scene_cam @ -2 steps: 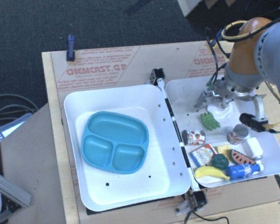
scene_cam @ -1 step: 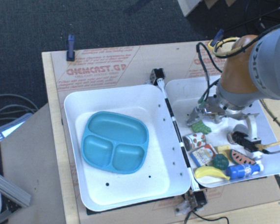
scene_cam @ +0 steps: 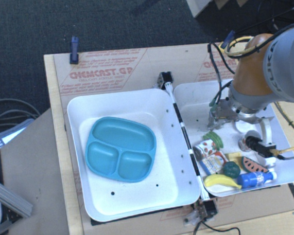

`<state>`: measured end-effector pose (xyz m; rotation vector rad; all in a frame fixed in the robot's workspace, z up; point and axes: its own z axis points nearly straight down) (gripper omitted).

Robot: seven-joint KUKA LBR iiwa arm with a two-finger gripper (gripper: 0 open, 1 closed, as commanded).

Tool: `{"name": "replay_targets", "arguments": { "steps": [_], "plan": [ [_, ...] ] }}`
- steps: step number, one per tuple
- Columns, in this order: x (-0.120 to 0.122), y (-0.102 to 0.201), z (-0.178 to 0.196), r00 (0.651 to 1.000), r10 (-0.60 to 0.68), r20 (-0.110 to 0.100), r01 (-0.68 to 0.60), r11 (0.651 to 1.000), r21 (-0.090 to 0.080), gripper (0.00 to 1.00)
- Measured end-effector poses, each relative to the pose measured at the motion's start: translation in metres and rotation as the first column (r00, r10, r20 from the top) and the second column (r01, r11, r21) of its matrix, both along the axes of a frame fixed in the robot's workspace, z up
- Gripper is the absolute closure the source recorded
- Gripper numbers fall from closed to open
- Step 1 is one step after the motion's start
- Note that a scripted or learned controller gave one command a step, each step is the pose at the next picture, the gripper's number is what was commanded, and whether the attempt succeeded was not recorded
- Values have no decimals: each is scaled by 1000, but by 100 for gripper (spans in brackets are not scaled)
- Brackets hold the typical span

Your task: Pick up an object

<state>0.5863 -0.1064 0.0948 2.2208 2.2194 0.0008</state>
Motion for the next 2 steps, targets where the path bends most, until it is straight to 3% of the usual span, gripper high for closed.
{"name": "replay_targets", "arguments": {
  "steps": [1,2],
  "plan": [
    [0,0,0,1000,0,0,0,1000,0,0],
    [-31,5,-11,1000,0,-4,0,1000,2,0]
  ]
}}
